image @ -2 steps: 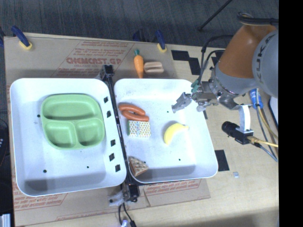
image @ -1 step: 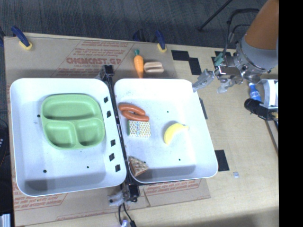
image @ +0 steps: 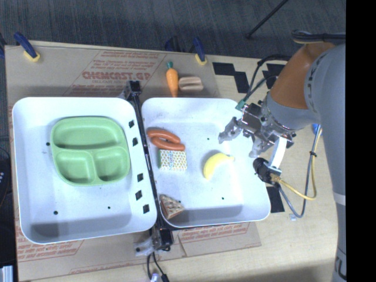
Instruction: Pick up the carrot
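The grey arm's two metal fingers (image: 242, 135) hang spread apart, gripping nothing, over the right white plastic bin (image: 194, 216). Well beyond them, far-left, the small orange carrot (image: 171, 81) lies outside on the tabletop (image: 106, 69), lengthwise near-to-far, green top pointing away.

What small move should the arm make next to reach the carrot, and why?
Probably travel toward the far edge: the gripper hangs over the right bin near the banana, while the carrot lies outside it on the cardboard, beside the small bun.
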Tool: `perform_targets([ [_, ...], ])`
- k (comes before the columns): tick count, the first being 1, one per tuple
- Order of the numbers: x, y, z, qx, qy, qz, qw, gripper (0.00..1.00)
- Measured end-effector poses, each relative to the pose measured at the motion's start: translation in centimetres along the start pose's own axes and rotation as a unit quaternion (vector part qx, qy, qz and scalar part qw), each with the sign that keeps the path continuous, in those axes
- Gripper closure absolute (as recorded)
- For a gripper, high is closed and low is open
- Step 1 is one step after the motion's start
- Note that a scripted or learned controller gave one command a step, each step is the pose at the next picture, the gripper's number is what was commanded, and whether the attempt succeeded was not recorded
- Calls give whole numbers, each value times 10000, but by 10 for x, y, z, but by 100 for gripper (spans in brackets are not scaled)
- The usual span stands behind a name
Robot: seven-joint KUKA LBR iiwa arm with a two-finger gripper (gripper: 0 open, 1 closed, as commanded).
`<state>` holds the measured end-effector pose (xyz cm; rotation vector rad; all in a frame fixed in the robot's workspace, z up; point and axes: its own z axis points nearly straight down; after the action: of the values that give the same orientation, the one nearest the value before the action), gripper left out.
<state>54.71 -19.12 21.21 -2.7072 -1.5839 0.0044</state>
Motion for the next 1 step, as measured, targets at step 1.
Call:
perform_targets([
  [1,18,51,-127,-23,-10,-2088,9780,0],
])
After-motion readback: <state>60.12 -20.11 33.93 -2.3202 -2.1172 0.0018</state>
